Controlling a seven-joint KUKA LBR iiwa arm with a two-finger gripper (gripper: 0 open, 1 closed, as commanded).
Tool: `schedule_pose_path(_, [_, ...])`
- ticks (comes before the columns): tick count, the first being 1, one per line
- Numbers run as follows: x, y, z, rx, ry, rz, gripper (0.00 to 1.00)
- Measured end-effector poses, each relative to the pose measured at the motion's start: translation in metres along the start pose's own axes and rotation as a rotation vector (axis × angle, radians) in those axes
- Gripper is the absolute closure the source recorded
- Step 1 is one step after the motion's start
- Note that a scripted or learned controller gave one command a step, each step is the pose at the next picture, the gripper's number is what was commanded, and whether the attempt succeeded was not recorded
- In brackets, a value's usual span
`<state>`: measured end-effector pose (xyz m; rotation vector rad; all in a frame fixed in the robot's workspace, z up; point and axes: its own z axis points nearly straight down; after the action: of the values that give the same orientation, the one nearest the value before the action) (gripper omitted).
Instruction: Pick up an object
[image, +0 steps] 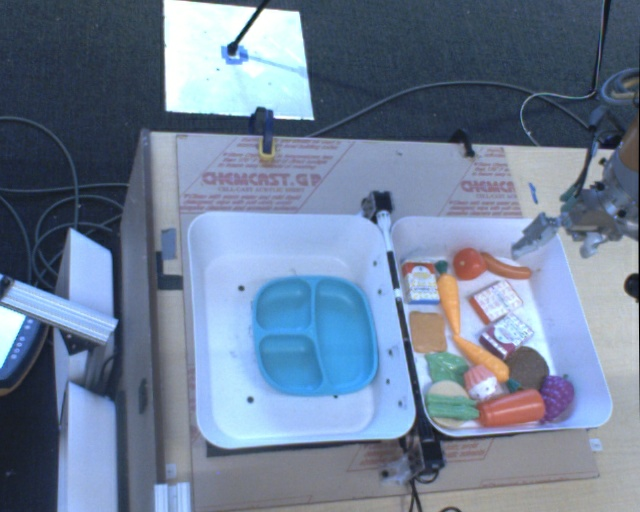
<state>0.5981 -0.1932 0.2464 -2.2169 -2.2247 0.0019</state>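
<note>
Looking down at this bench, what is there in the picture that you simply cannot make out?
- End effector: blurred above the right bin's far corner; its state is unclear.
- Arm: cut off by the camera view's right edge.
- Toy food pile: the purple grapes and the brown round piece overlap their neighbours, hiding parts of them.
- Small carton: print too small to read.
- Blue divided plate in the left bin: covers the bin floor beneath.

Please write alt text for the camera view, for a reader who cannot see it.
The robot's pincer hangs over the far right corner of the right bin, which holds a heap of toy food, including carrots and a tomato. The left bin holds a blue divided tray.
</note>
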Motion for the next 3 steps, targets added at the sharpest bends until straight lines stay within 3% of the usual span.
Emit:
schedule_pose_path(1, [0.043, 0.035, 0.149, -0.001, 0.000, 0.001, 0.00])
schedule_pose_path(2, [0.069, 0.008, 0.158, -0.019, -0.015, 0.007, 0.00])
schedule_pose_path(3, [0.047, 0.032, 0.068, -0.002, -0.001, 0.001, 0.00])
